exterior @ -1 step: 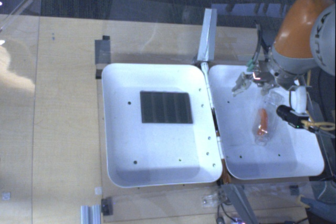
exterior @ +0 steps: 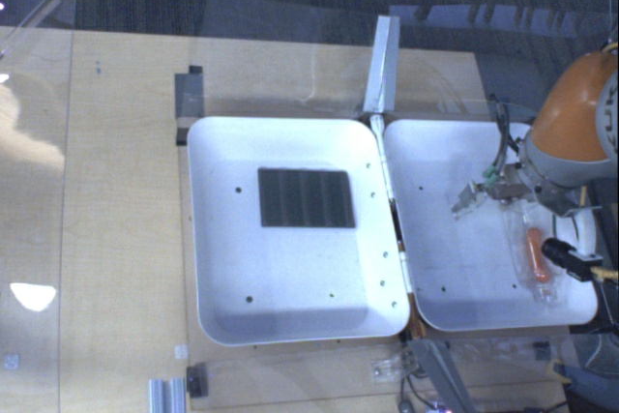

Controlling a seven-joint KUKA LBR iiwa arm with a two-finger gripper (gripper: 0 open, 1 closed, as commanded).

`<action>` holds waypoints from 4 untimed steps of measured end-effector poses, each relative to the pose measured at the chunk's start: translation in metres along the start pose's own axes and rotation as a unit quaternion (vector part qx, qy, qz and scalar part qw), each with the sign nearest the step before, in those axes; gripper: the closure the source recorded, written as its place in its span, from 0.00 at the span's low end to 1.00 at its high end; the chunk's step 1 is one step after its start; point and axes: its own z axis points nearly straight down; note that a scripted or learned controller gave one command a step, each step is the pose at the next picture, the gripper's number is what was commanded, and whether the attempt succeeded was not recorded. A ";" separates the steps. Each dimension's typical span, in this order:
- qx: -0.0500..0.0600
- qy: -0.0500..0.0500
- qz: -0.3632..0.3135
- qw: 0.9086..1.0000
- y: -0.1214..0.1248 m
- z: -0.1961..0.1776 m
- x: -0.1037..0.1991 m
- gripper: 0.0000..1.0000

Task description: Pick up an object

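Orange object (exterior: 535, 255): lies near right bin's (exterior: 435, 295) right edge, apart from gripper
Gripper (exterior: 472, 198): over right bin centre, finger state unclear
Left bin (exterior: 222, 295): dark grey pad (exterior: 306, 198) at centre

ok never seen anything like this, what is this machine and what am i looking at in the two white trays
This is one picture from a camera fixed above a wooden workbench, looking down at a slant. The grey shape with the orange band at the right is a robot arm, moved by a program. At its tip is a small two-finger metal gripper, the part meant to pinch and lift things.

On the bench sit two shallow white plastic bins side by side. The left bin has a dark ribbed rectangular pad lying flat near its middle. The right bin is where the arm is reaching. Near that bin's right side lies a slim orange object in a clear wrapper, apart from the gripper.

Nothing is visible between the gripper's fingers, so I would not say it holds anything. Whether they are open or closed is too small to tell.
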 end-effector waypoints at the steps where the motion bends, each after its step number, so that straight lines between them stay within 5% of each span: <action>1: -0.002 -0.001 0.023 1.000 -0.045 -0.059 -0.018 0.00; 2: -0.025 -0.013 0.011 1.000 -0.030 -0.019 -0.035 0.00; 4: -0.034 -0.020 -0.039 0.998 0.001 -0.008 -0.047 0.00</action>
